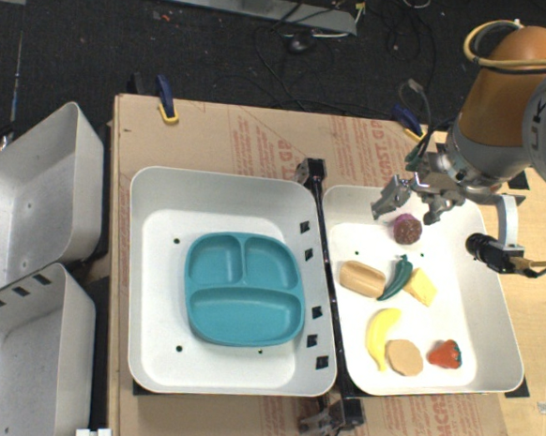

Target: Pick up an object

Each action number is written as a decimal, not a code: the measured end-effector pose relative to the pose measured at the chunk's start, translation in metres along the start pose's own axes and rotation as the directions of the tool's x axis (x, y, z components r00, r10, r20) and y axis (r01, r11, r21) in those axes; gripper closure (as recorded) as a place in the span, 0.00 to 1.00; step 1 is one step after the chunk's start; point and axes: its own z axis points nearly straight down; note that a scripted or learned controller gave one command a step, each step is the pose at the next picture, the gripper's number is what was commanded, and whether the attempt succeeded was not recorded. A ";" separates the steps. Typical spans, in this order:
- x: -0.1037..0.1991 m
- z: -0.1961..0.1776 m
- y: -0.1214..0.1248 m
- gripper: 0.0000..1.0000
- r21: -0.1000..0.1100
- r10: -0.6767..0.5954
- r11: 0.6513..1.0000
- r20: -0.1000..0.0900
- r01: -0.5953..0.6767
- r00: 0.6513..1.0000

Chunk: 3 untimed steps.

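Fingers: I see the gripper (409, 205) spread wide, one finger (387, 199) to the left and one to the right, nothing between them.
Purple object: a small round dark-purple piece (407, 229) sits on the bin floor just below the open fingers; I can't tell if they touch it.
Right bin (505, 315): I also count a tan bread roll (362, 278), a green pepper (397, 279) leaning against a yellow wedge (423, 289), a banana (380, 335), a round tan biscuit (404, 357) touching the banana, and a strawberry (445, 354) near the lower right corner.
Left bin (148, 250): I see a teal divided tray (245, 288) lying flat in its middle.
Arm (508, 99): I have it reaching in from the right, orange band above the grey wrist.
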 end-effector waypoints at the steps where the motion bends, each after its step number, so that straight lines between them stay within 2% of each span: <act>1: 0.000 -0.006 0.002 0.00 -0.011 -0.002 1.000 0.002 0.002 1.000; 2: 0.001 0.058 0.001 0.00 -0.005 0.001 1.000 0.001 -0.001 1.000; 3: -0.004 0.104 0.003 0.00 -0.007 0.002 1.000 0.001 -0.002 1.000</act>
